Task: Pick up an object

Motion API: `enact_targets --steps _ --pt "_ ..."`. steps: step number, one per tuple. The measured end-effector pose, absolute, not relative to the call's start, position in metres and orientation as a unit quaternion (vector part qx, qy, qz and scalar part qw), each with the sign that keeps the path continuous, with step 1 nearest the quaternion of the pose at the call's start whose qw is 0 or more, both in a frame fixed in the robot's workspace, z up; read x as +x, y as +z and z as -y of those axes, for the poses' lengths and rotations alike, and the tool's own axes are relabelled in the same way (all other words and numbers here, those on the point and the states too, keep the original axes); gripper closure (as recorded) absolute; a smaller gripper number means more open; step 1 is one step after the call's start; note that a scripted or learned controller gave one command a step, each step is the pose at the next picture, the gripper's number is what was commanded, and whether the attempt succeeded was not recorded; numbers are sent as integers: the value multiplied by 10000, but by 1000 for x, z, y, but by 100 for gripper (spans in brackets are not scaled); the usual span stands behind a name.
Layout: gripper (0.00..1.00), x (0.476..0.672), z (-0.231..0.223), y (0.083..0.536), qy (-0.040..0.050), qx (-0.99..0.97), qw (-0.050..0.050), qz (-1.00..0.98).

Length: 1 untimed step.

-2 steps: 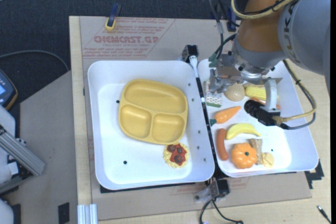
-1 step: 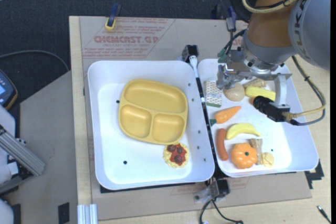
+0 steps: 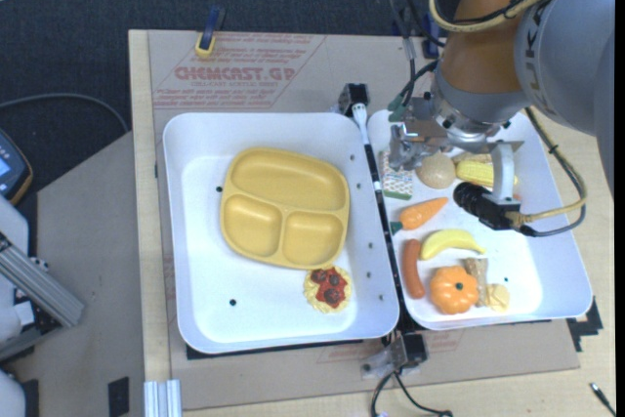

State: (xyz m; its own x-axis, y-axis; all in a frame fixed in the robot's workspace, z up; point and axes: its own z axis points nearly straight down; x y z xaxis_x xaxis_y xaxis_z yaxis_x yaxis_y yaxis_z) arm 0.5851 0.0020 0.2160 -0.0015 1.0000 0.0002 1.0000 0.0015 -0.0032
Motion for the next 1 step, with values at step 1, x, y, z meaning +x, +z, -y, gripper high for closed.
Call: enact_targets --steps 1 --pt "100 581 13 230 -7 -7072 -9 7070"
